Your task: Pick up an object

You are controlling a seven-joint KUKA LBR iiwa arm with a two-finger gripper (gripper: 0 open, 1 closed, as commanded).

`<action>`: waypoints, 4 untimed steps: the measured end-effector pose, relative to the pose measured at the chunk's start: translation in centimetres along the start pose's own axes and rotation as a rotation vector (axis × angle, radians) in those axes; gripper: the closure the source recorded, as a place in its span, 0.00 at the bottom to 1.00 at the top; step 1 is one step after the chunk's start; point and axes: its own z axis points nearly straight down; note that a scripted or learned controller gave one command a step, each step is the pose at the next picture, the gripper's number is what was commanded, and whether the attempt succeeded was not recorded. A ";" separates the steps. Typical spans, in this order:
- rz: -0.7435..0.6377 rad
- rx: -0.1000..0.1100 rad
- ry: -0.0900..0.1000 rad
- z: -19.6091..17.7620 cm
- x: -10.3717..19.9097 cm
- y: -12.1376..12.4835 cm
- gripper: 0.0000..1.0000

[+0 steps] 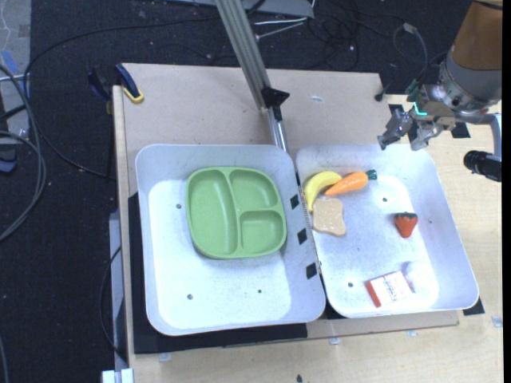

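In the right bin (pixel 447 238) lie a yellow banana (pixel 318 185), an orange carrot (pixel 349 183), a slice of bread (pixel 329 217), a red strawberry (pixel 406 224) and a small red-and-white box (pixel 390 287). My gripper (pixel 406 132) hangs above the bin's far edge, up and to the right of the carrot. Its two dark fingers stand apart, open, with nothing between them.
The left bin (pixel 160 294) holds a green divided plate (pixel 237 211). A slanted metal pole (pixel 247 46) runs down to the gap between the bins. A blue-and-yellow tool (pixel 128 84) lies at the bench's far left corner. Cables cross the dark floor.
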 end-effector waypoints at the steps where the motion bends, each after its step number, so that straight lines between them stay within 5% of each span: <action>1: -0.001 -0.005 -0.001 -0.3 0.0 0.1 0.00; 4: 0.002 0.001 0.000 17.1 1.1 -0.6 0.00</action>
